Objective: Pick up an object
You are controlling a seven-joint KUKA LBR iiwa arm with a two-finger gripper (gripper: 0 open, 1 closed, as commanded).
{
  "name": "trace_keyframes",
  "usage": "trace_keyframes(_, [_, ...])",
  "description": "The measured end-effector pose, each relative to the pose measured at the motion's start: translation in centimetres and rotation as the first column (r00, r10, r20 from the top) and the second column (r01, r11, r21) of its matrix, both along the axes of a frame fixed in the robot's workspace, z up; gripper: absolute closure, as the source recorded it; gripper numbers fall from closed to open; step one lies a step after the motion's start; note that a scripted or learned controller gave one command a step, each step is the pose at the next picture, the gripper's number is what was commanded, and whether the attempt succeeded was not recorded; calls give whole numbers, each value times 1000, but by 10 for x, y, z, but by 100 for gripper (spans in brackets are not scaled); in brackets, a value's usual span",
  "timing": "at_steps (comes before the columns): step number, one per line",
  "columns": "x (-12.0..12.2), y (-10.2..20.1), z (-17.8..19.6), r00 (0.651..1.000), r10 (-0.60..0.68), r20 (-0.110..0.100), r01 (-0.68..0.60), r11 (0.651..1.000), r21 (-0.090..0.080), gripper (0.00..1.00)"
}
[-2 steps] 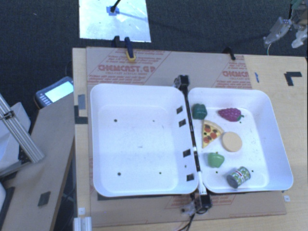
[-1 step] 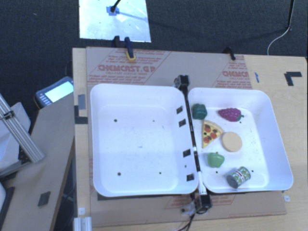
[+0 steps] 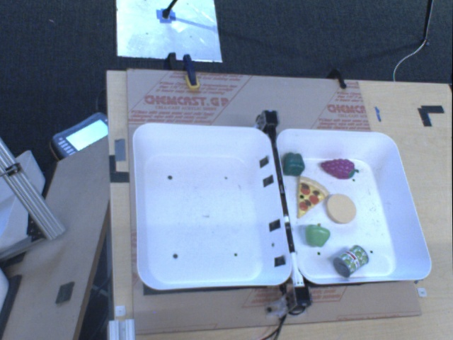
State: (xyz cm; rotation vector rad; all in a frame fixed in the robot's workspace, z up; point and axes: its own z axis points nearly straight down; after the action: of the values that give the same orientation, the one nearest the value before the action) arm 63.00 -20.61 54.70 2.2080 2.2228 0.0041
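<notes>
The right bin [image 3: 403, 183] holds several small toys. A dark green piece [image 3: 293, 163] lies at its back left, with a purple bunch of grapes [image 3: 338, 168] beside it. A pizza slice [image 3: 310, 195] and a round tan disc [image 3: 340, 208] sit in the middle. A green pepper [image 3: 318, 234] and a small can lying on its side [image 3: 351, 260] are toward the front.
The left bin [image 3: 156, 261] stands beside the right one, joined along a black clipped seam [image 3: 277, 204]. Both rest on a cardboard sheet [image 3: 212, 98] on the wooden bench. A metal plate [image 3: 168, 20] lies behind, and a small device [image 3: 79, 137] sits at the left.
</notes>
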Motion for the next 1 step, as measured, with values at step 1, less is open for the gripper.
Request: trace_keyframes(1, [-10,62,-12,1000,3,-6,-3,1000,6,100])
